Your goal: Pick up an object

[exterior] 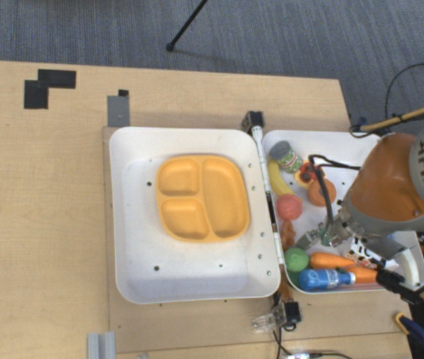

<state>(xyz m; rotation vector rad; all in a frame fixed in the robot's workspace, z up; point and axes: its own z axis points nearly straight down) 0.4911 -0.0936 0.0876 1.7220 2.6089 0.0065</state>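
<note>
The right bin (346,137) holds a jumble of small items. A grey-green can (283,155) lies at its back left, with a yellow banana (274,178) beside it. A red ball (290,206) and an orange fruit (321,192) sit near the middle. Along the front lie a green ball (296,259), an orange carrot (331,260) and a blue bottle (322,279). My gripper (327,235) hangs low over the bin's middle, just above the carrot and right of a brown piece (288,234). The arm's bulk hides the bin's right half.
The left bin (133,275) carries a yellow divided plate (200,198). A black cable (331,163) loops over the orange fruit. A metal divider (265,193) separates the two bins. A tripod leg (197,17) crosses the grey carpet behind the bench.
</note>
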